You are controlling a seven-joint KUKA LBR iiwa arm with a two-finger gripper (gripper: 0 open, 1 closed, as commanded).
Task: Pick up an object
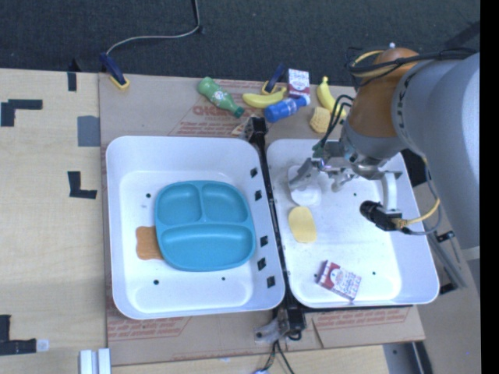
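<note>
My gripper hangs over the far left part of the right bin, open, with nothing between its fingers. Its left finger is just above a small white object on the bin floor. A yellow oval object lies a little nearer the front, beside the bin's left wall. A red and white packet lies near the front of the same bin. The grey arm with its orange band comes in from the right.
The left bin holds a blue divided plate with an orange item poking out from under its left edge. Behind the bins lie a green bottle, two bananas, a blue bottle and a small box.
</note>
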